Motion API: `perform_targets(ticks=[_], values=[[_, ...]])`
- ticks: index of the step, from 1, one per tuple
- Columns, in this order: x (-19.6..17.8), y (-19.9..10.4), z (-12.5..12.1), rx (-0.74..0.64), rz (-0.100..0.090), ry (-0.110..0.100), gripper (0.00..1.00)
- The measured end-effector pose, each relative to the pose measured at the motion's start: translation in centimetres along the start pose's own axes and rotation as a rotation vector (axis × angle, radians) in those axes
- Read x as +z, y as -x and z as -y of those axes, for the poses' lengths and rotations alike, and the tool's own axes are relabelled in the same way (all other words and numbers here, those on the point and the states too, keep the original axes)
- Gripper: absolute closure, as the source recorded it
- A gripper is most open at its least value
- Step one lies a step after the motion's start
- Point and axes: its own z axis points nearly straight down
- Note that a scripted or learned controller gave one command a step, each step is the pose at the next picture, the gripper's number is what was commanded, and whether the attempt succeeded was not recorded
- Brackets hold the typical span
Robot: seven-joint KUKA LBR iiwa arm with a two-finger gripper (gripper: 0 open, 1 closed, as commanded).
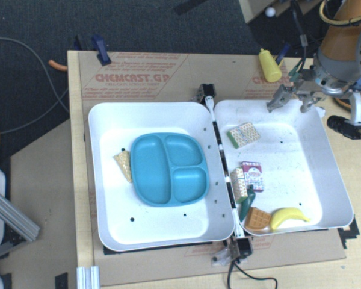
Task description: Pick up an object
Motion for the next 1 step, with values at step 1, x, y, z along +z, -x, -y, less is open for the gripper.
perform_targets(ticks=[1], values=[[9.38, -2.53, 3.21, 0.001, 0.001, 0.004, 0.00]])
